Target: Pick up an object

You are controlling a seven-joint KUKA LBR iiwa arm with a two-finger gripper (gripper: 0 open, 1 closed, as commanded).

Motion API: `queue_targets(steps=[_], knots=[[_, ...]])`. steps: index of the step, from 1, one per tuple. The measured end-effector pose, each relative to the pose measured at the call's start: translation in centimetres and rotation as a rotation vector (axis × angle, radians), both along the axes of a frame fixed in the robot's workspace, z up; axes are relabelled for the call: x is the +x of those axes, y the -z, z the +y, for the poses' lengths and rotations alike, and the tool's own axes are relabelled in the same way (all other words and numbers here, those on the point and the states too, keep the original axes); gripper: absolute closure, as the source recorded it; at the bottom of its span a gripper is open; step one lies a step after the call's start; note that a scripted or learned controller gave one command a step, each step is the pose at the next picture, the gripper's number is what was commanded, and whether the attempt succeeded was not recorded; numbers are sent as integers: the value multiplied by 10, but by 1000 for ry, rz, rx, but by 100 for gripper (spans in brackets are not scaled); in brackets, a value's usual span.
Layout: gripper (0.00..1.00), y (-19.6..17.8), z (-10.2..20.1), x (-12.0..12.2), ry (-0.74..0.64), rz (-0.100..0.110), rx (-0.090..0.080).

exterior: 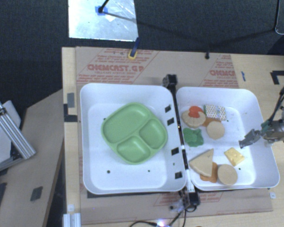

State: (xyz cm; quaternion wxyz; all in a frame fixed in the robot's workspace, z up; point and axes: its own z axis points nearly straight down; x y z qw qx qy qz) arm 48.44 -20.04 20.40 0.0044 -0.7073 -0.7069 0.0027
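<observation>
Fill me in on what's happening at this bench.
A grey robot arm reaches in from the right, its tool hovering over the right bin near a yellow cheese piece. It holds nothing yet. That bin also has toy foods: a green leafy piece, a sandwich wedge and round biscuits. The left bin bears a green divided plate.

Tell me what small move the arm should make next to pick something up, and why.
Probably ease the gripper down-left onto the yellow cheese piece: it lies nearest the gripper in the right bin, apart from the other food.
</observation>
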Motion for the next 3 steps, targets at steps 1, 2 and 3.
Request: queue_targets(steps=[1, 2, 3], knots=[[0, -5, 0, 3, -4, -11, -3], [0, 52, 5, 12, -3, -7, -1], [0, 113, 0, 11, -2, -8, -1]])
